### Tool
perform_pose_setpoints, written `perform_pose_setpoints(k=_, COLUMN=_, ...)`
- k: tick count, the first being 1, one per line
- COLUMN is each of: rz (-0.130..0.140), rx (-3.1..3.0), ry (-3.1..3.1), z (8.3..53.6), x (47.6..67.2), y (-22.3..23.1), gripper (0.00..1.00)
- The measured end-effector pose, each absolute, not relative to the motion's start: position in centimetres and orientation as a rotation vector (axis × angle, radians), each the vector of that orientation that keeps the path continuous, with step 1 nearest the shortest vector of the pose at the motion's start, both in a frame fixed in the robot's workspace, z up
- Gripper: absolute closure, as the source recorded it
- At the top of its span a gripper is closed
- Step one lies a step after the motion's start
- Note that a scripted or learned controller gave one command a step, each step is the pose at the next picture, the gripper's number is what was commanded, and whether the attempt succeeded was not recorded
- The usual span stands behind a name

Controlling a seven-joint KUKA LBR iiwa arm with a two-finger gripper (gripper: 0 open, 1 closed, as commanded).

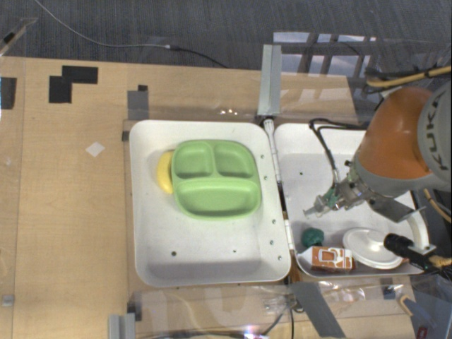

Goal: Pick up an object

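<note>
Wooden bench (63, 210) holds two white bins; dark carpet (141, 13) lies behind. Gripper (326, 203) hangs over the right bin (300, 154), above a green ball (313, 236), orange box (332, 259) and white dish (371, 248).

green tray (215, 179), yellow object (164, 173), orange carton (332, 258)

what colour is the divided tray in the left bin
Light green; the divided tray shows clearly in the camera view.
</note>
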State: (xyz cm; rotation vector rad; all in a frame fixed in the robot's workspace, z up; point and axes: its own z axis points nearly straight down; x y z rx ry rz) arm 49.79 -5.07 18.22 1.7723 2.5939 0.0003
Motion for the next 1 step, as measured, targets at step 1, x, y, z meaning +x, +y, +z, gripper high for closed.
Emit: perform_pose_setpoints(k=1, rz=-0.001, rx=1.766, ry=2.599, z=18.99, x=49.98, y=-5.03, gripper=1.00)
